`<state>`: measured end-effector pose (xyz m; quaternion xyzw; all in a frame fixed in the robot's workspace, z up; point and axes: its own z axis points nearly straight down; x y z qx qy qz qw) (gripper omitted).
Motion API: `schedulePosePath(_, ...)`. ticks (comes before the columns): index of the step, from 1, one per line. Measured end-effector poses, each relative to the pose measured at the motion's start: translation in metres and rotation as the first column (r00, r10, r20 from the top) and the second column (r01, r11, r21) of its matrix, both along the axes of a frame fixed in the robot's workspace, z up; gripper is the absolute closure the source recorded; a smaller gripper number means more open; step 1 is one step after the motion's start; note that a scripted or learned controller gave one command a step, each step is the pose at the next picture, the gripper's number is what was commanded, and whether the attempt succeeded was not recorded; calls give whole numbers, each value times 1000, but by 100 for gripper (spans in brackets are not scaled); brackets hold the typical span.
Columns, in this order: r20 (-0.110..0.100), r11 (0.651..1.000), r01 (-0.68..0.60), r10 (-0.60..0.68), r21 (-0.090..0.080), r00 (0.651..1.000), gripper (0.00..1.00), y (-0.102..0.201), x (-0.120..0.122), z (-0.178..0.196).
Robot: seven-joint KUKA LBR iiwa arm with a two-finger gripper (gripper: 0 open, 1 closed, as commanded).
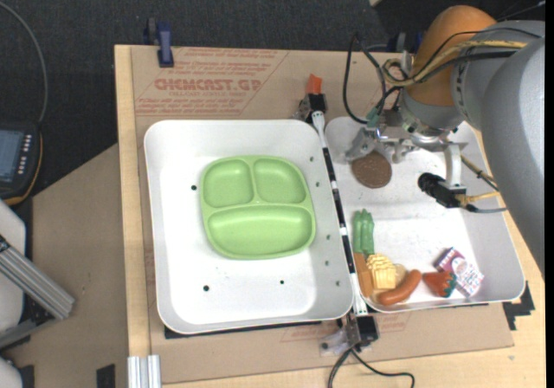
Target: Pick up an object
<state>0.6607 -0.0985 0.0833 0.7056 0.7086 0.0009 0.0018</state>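
Desk [130,204] sheet carries red print, "CHEMCAST GP" legible, smaller lines beneath too faint to read; blue clamp [161,40] at its far left corner. Left bin [169,291] holds a green divided plate [257,206], three compartments. Right bin [498,269]: brown round disc [373,171] near the far wall; green vegetable [363,230], yellow corn piece [382,271] and red-orange sausage [400,289] bunched along the near left side; small pink-and-white packet [462,274] with a red piece just beside it, print on packet unreadable. Pincer [388,142] hangs over the far end of the right bin, just above the disc; its tips blur into metal brackets and cables, so openness cannot be judged; nothing seen gripped. Arm cut off at right.
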Motion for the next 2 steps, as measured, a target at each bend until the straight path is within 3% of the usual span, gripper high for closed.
schedulePosePath(1, -1, 1000, 3, -3, 1, 1000, 0, 7, 6, 2)
schedulePosePath(2, -8, 1000, 6, -6, 2, 1000, 0, 2, -26, 9)
